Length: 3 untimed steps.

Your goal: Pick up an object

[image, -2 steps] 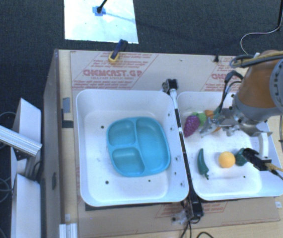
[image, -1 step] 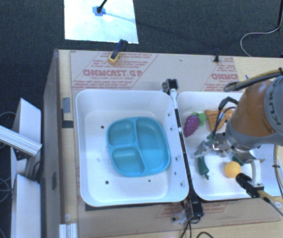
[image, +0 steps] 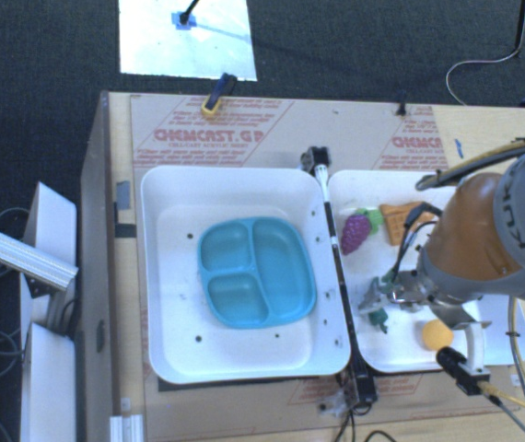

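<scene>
Over on the left, the shallow white plastic bin [image: 166, 247] holds a light-blue divided plastic tray [image: 256, 272] lying slightly turned, with bare floor around it on every side. Between the two bins runs a dark divider ridge [image: 336, 265]. Past it, the right-hand white bin [image: 366, 355] carries the loose things: a purple bunch of toy grapes [image: 355, 231] close against the divider, a tan waffle-textured piece [image: 398, 221] just beside it toward the back, and an orange ball [image: 437, 335] near the front rim. The grey arm with its orange band [image: 470, 233] hangs over this bin, and the gripper [image: 379, 300] sits low near the divider, fingers slightly parted over a small dark green object [image: 378, 319] lying just in front of the tips; nothing is visibly held between them. I judge that green piece the nearest candidate, toward the bin's front from the jaws; its long axis is too small to read. Room is tight: the divider wall is just to the left, the ball near on the right.
</scene>
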Each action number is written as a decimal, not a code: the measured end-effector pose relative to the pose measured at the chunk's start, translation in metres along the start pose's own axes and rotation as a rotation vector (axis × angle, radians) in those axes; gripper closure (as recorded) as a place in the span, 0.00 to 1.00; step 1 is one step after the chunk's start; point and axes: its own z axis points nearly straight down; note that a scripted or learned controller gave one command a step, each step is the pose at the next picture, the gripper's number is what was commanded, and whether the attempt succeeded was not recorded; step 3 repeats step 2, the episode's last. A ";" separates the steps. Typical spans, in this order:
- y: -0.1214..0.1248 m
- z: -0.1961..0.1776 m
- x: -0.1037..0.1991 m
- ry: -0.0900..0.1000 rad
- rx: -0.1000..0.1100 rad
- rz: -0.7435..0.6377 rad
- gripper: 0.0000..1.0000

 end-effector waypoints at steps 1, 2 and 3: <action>0.001 -0.010 0.001 0.001 -0.003 -0.001 1.00; 0.081 -0.101 0.048 0.000 -0.003 -0.002 1.00; 0.081 -0.101 0.048 0.000 -0.003 -0.002 1.00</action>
